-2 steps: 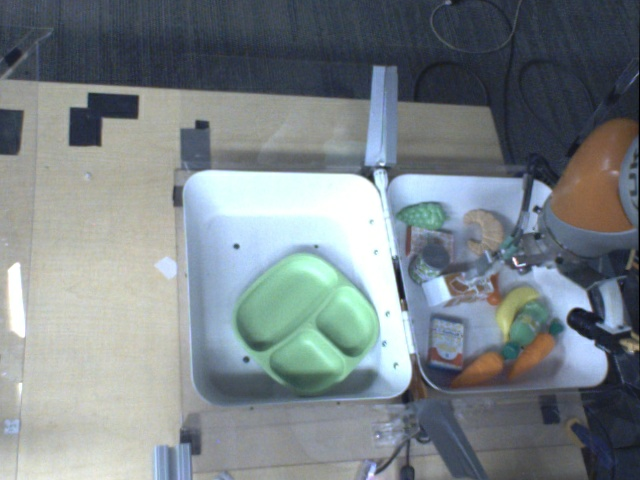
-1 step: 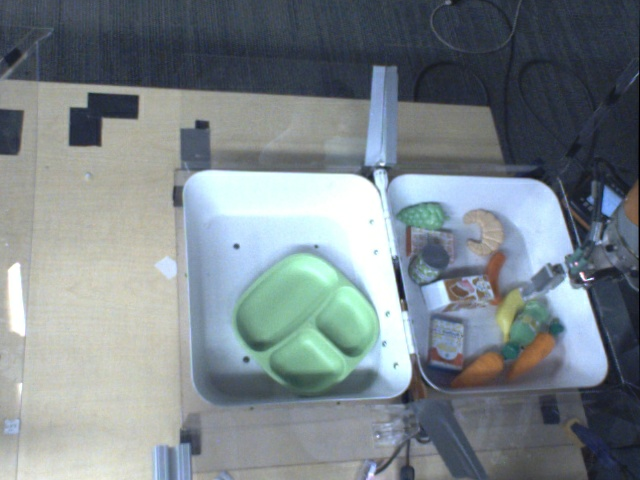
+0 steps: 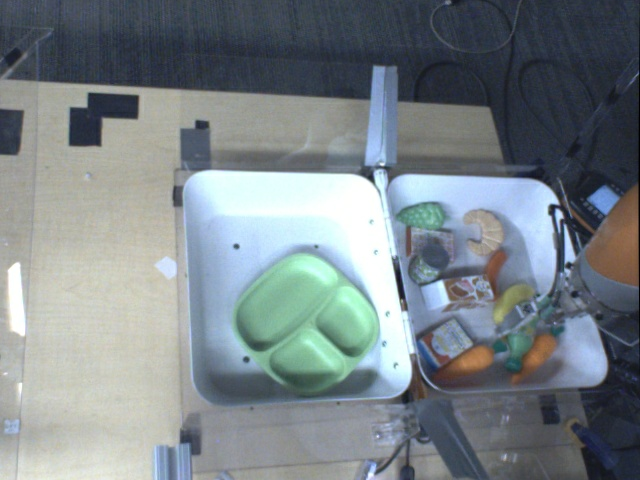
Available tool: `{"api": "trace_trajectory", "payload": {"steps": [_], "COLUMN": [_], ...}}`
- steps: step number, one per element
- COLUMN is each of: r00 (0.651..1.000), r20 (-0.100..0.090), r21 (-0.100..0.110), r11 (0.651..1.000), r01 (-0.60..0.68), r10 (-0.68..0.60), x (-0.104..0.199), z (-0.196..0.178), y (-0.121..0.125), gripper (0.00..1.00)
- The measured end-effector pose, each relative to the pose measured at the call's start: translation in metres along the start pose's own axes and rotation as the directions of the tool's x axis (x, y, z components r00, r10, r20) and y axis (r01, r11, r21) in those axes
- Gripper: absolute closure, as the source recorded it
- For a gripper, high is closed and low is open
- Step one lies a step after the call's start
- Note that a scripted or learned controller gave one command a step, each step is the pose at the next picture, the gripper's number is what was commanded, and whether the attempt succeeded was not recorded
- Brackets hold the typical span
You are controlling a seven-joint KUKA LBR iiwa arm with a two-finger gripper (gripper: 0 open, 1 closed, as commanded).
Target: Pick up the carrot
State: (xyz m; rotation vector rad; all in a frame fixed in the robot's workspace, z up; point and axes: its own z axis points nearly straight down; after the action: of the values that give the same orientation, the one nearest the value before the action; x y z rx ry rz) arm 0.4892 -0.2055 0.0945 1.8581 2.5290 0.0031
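Two orange carrot-like pieces lie at the front of the right bin (image 3: 590,368). One carrot (image 3: 537,354) has a green leafy top on its left end and sits near the front right corner. The other orange piece (image 3: 467,362) lies to its left, beside a small box. My gripper (image 3: 543,314) reaches in from the right and hovers just behind the leafy carrot, close to a yellow banana (image 3: 511,301). Nothing can be seen between its tips. The arm's orange band (image 3: 612,245) shows at the right edge.
The right bin also holds a green leafy toy (image 3: 421,213), a croissant (image 3: 484,228), a dark packet (image 3: 430,254), a red-orange piece (image 3: 495,264), a small carton (image 3: 466,290) and a box (image 3: 449,337). A green divided plate (image 3: 305,320) lies in the left bin (image 3: 215,268).
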Motion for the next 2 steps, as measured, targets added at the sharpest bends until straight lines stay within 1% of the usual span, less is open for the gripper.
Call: {"api": "trace_trajectory", "payload": {"steps": [1, 2], "r00": [0.973, 0.959], "r20": [0.002, 0.006], "r21": [-0.001, -0.005], "r11": [0.973, 0.959], "r01": [0.229, 0.284], "r10": [-0.229, -0.284], "x": [0.000, -0.001], "z": [-0.069, 0.005], "y": [-0.001, 0.001], "gripper": [0.00, 0.00]}}
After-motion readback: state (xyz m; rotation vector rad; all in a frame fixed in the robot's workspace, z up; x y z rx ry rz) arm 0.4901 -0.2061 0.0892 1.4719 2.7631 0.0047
